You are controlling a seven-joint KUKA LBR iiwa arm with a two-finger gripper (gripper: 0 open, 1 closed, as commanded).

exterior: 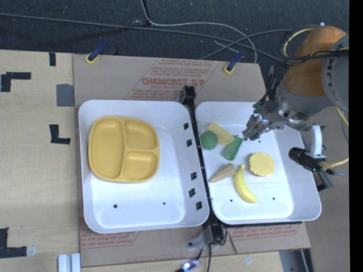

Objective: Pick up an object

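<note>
Gripper [253, 130] detail is poor: fingertips read as a dark, blurred cluster over the right bin [295, 208], and whether they are apart or together cannot be told; nothing is visibly between them. The arm [309, 89] is cut off at the frame's right side, its orange band [317, 44] partly masked by looping cables. Pose: arm comes in from the right, wrist angled down and toward the left, tool end low over the far half of the right bin. Objects in that bin: a green cylinder [233, 148] lying tilted, its upper end just beside and below the gripper tip, contact not resolvable; a green ball [209, 140] touching a pale yellow wedge [222, 134] to the left of the gripper, near the divider; a round yellow piece [261, 164] below the gripper, apart from it; a banana [244, 186] and a tan cone [223, 173] nearer the front edge, well apart from the tool. Left bin [136, 208] holds a yellow compartment tray [123, 149], lying flat, on the far side from the arm
</note>
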